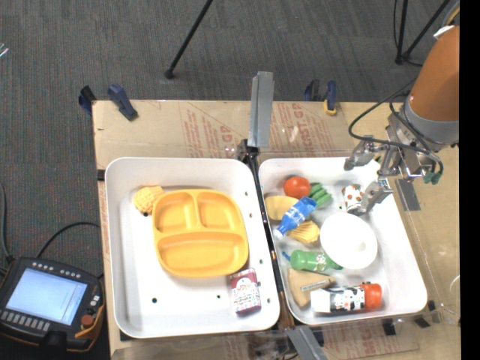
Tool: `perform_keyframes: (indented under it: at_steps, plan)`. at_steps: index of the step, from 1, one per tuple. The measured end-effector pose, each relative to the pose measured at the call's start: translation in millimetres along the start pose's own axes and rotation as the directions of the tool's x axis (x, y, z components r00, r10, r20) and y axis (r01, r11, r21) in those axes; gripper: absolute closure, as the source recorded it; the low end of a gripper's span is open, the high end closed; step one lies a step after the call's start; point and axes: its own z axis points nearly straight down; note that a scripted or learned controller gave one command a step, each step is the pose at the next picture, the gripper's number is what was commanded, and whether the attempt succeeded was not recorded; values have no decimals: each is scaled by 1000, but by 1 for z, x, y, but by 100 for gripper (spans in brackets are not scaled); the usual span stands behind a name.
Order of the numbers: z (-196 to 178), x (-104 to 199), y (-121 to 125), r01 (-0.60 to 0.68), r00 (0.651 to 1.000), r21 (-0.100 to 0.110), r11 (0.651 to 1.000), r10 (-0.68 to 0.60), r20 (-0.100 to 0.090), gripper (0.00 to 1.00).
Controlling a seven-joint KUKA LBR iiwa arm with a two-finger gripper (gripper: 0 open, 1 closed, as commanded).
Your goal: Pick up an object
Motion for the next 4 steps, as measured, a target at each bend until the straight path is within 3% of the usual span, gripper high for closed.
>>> perform_keyframes:
  at_steps: [1,2,3,4]
  plan:
    - [161,17,3,204,979,-1,979,-204,0,0]
    - [143,-25,-30,453,891,-1,891,-453,3,0]
    - [168,-35,-2,442,897,-3,897,-442,0,0]
    - [156,-37,-1,443,897,-2,897,-443,7,100]
